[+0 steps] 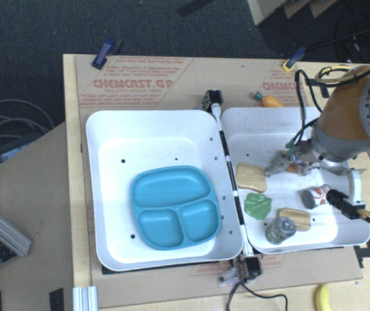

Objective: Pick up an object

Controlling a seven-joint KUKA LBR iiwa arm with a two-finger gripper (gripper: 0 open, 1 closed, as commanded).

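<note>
You see a smooth blue divided tray (173,206) lying in the left bin (107,141). The right bin (249,125) holds a tan bread-like slab (251,177), a crinkled green leaf piece (258,205), a grey rounded lump (280,230) and a tan block (295,218) by its near edge. Both sit on a printed cardboard bench (139,83) above dark carpet. The gripper (287,165) hangs just right of the slab; you cannot tell its opening.

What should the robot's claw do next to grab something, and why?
Probably drop a little toward the tan bread piece. The claw sits in the right bin just beside it with nothing visibly in its grip, so that is likely the nearest thing to try.
</note>
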